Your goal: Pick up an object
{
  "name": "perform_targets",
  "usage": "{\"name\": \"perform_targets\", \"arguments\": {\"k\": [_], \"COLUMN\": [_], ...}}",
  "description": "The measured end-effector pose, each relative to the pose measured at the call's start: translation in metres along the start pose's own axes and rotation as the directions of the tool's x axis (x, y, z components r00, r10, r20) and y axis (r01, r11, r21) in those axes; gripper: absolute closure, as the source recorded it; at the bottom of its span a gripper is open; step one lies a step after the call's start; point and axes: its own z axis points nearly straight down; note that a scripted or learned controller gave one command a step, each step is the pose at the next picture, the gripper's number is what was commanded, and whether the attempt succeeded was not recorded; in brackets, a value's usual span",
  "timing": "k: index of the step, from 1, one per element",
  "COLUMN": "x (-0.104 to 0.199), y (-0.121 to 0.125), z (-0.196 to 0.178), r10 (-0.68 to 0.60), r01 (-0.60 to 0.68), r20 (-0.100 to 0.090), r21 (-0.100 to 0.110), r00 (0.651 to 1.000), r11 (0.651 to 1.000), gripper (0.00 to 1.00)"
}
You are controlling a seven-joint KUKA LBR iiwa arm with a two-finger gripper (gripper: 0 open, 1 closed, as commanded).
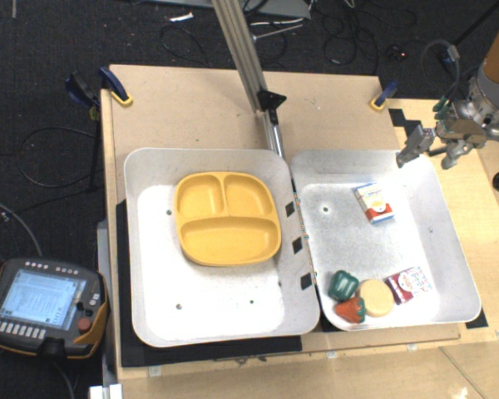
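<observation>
Dark carpet strewn with cables surrounds a tan counter [200, 106] that carries two shallow white bins side by side. Left bin [150, 223], centre-left of frame: one yellow divided plate [228, 218], three compartments, lying flat. Right bin [437, 223], centre-right of frame: small orange-and-white carton [373, 203] near its upper middle, well apart from a cluster at the lower edge made up of a green pepper-shaped toy [343, 285], a red piece [350, 309] just below it, a pale yellow round piece [377, 298] touching both, and a red-and-white packet [410, 283] just beside that. End effector [428, 149], upper right of frame, hovers over the right bin's upper right corner, fingers spread apart with nothing between them. Step in hand, by judgement: approach, no object yet chosen or grasped. Next move calls for travel down and left into the bin; the lone carton offers the clearest access, while the clustered items crowd one another and sit close to the bin wall. Also present: grey pendant [41, 304], lower left; slanted metal pole [241, 40], top centre.
</observation>
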Motion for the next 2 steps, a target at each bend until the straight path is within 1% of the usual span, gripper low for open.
{"name": "perform_targets", "arguments": {"k": [1, 2], "x": [0.000, 0.004], "y": [0.000, 0.009], "z": [0.000, 0.058], "r10": [0.000, -0.001], "r01": [0.000, 0.001], "r20": [0.000, -0.001], "r21": [0.000, 0.005], "r00": [1.000, 1.000], "r11": [1.000, 1.000], "gripper": [0.00, 0.00]}}
